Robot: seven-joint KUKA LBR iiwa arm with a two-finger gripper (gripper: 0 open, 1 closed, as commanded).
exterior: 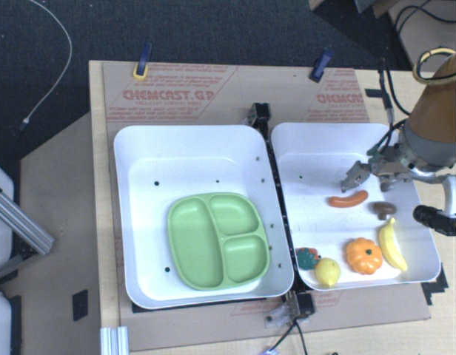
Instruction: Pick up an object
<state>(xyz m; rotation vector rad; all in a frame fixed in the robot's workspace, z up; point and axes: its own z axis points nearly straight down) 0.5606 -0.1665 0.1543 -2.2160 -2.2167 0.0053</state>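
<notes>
The right bin (317,143) holds several toy foods. An orange-red sausage (349,200) lies near its middle, with a small brown piece (383,210) to its right. Along the bin's front sit a yellow banana (391,245), an orange pumpkin (363,255), a yellow lemon (327,271) and a small red and teal item (308,257). My gripper (371,180) hangs just behind and above the sausage. It is open, its fingers spread, and nothing is between them.
The left bin (139,154) holds a green divided plate (217,239). A black clamp (260,115) sits at the back between the bins. The arm's orange band (437,113) rises at the right edge, over the right bin's far corner.
</notes>
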